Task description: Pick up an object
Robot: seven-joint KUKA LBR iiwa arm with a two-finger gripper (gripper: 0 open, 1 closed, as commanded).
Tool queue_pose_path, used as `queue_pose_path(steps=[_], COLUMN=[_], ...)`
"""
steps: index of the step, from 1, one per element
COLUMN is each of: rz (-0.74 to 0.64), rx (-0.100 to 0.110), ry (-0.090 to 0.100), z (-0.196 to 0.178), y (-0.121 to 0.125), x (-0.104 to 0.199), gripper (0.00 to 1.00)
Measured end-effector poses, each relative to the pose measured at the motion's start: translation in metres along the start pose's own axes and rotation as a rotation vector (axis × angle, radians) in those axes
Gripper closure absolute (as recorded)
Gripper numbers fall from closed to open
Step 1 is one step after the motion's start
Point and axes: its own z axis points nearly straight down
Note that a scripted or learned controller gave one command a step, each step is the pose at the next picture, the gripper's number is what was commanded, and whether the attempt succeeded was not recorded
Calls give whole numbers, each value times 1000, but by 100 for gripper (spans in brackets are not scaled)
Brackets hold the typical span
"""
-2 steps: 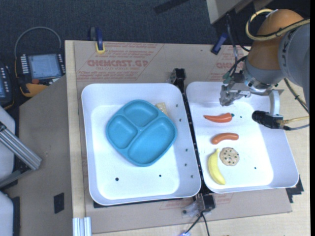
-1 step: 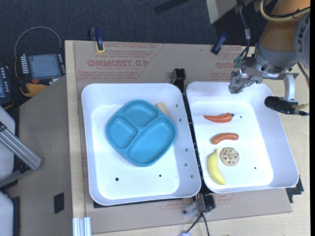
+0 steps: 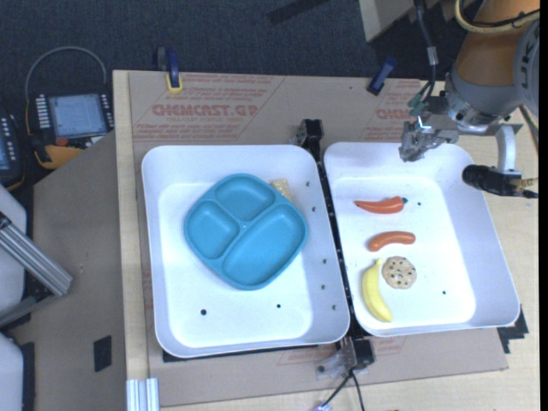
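The right bin [image 3: 479, 255] holds a red chili pepper [image 3: 379, 204], a sausage [image 3: 391, 241], a yellow banana [image 3: 374, 293] and a round cookie [image 3: 399, 272] leaning against the banana. My gripper [image 3: 414, 148] hangs over the bin's far rim, above and to the right of the chili pepper, apart from every object. Nothing shows between its fingers, and their spread is too small to make out.
The left bin [image 3: 171, 264] carries a blue divided plate [image 3: 247, 229] with a pale object [image 3: 281, 188] peeking out behind its far edge. A black bracket [image 3: 309, 131] sits between the bins at the back. A teach pendant [image 3: 75, 114] lies off the bench's left.
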Motion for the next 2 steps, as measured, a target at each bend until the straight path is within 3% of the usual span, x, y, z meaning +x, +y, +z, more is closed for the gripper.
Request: queue_pose_path(steps=[2], rz=[-4], rx=[7], ry=[3], z=[-14], y=[-63], x=[96], gripper=[100])
